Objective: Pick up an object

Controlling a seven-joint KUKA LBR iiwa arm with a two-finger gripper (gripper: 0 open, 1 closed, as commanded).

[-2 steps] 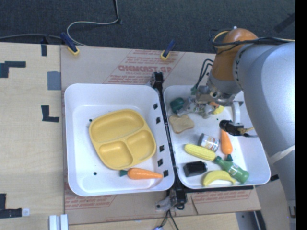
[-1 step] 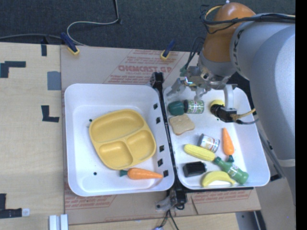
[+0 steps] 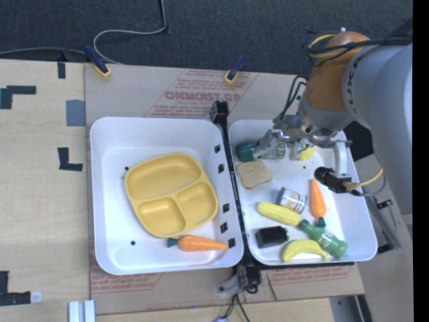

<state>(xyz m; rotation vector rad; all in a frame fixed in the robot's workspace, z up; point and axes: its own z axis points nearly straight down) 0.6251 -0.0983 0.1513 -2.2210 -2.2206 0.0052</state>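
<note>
Seemingly "CHEMCAST GP" on cardboard sheet (image 3: 201, 94)

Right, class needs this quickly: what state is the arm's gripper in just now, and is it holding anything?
Gripper: low over the back of the right bin, by the green-capped bottle; open or closed cannot be told, and no object is seen held.

You have little room in the right bin (image 3: 367, 228): toast (image 3: 253, 174), can (image 3: 291, 199), corn (image 3: 279, 213), black block (image 3: 271, 235), banana (image 3: 303, 249) and green bottle (image 3: 324, 239) crowd it. In the left bin (image 3: 107, 180), the yellow tray (image 3: 171, 193) and a carrot (image 3: 199, 243) leave bare floor along the top and left edges.
</note>
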